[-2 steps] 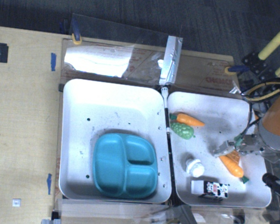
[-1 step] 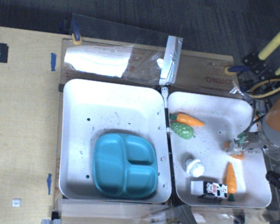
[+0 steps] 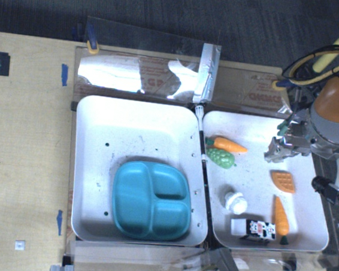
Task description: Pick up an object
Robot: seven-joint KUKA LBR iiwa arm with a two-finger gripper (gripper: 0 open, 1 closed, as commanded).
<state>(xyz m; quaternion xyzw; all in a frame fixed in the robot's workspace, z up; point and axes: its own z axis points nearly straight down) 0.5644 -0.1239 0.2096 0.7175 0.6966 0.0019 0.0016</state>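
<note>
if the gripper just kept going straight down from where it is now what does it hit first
Likely bare floor of the right bin. The gripper hangs over an open patch, with the waffle-like orange piece just below it in the view and the carrot off to the side. Depth is hard to judge.

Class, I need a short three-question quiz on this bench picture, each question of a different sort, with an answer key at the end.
1. True or false: the blue plastic divided plate lies in the right white bin.
2. Multiple choice: which thing lies nearest the two-finger gripper? A) the orange waffle-patterned toy B) the small black-and-white carton C) the blue plate
3. Fill in: the green bumpy toy vegetable touches an orange toy ____ at the right bin's left wall.

Key: 1 false, it lies in the left white bin; 2 A; 3 carrot.
</note>
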